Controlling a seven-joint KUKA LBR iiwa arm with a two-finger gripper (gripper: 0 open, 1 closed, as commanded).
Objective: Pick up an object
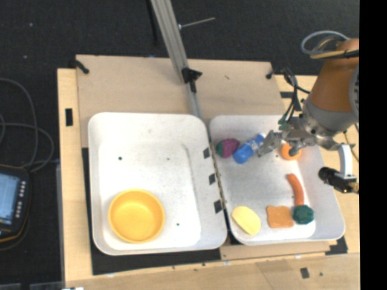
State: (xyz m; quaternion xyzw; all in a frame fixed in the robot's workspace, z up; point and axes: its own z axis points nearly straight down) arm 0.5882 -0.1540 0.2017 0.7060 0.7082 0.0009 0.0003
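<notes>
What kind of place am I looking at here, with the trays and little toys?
Most likely a robotics test lab. A robot arm reaches over two white bins on a wooden bench, a handheld control tablet lies at the left with loose cables, and small toy-like objects such as a yellow bowl serve as practice items.

No text, label or number is legible.

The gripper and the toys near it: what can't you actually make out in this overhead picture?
- Gripper: its fingers are small and blurred in the camera view, so open or shut is unclear.
- Orange ball: partly covered by the gripper's body; whether they touch is unclear.
- Arm: cut off by the right edge.
- Blue bottle: too blurred to tell whether the gripper touches it.
- Purple toy: too blurred to identify.
</notes>
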